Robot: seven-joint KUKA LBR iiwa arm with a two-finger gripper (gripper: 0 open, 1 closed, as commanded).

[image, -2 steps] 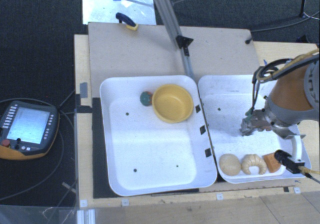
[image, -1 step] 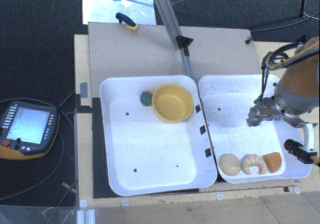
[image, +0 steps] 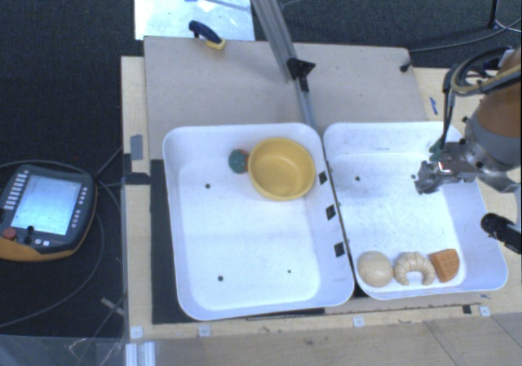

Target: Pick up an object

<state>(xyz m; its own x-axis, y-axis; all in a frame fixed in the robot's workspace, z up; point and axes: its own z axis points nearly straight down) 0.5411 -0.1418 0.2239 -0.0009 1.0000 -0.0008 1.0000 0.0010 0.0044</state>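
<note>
The gripper (image: 430, 178) hangs over the right bin (image: 383, 209), above three foods; its opening I cannot tell

A tan tabletop (image: 245, 83) carries the scene, ringed by dark carpet (image: 65, 46). On the carpet at the left lies a handheld control pendant (image: 42, 211) with a lit screen and an orange rim, its cable (image: 104, 226) looping around it. A grey metal pole (image: 273, 18) slants across the tabletop's far side. Near the far left corner sits a blue-and-yellow clamp (image: 207, 33).
</note>
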